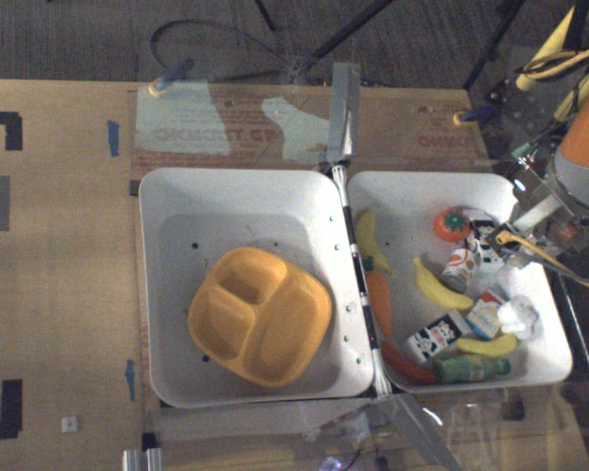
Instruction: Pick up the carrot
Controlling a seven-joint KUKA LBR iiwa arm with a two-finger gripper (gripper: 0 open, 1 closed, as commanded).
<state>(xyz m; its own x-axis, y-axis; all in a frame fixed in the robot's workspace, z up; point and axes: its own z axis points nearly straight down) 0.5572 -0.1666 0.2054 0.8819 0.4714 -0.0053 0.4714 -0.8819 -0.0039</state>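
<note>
Bottle (471, 367) nearest, right bin. Carrot (379, 302) at left wall, untouched. Hand (508, 235) far right, well apart; opening: cannot tell. Step: approach. Next: move left, descend.

The carrot (379, 302) lay along the right bin's (560, 312) left wall, just beside a banana (369, 238). The gripper (508, 235) hovered near that bin's right edge, beside a tomato (451, 225).
</note>
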